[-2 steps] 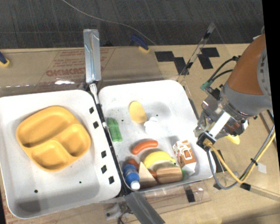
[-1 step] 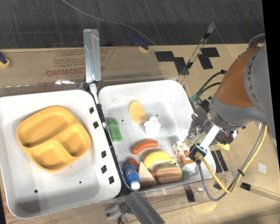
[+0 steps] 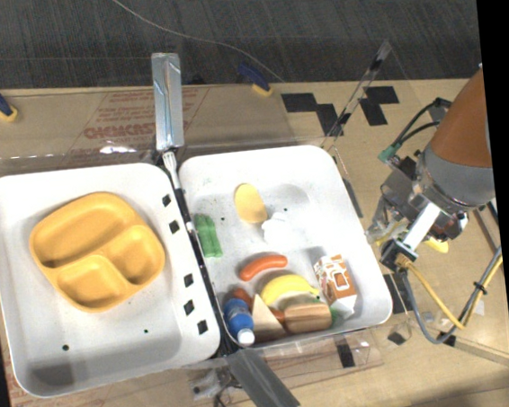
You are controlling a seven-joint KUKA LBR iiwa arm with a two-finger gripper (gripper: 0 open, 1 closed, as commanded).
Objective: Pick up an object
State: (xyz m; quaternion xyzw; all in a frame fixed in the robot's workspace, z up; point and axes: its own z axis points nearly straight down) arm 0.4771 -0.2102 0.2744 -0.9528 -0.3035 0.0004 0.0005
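1. The surface carries a left bin and a right bin, their walls touching down the middle.
2. The arm reaches in from the right. Its gripper hangs just outside the right bin's right wall, over the surface and not over any object. Nothing shows in its grasp, and whether it is open or closed cannot be told from here.
3. A yellow divided plate lies alone in the left bin, well apart from the gripper (broad and shallow, probably a poor thing to pinch).
4. The likelier picks lie in the right bin, crowded at its near corner: a banana, a carton, a brown block and a blue bottle, with a sausage just behind. A descent there could land on two things at once, or strike the bin wall beside the carton.
5. A pale yellow piece sits freer. A green piece lies close to the dividing wall, which may block a grasp.
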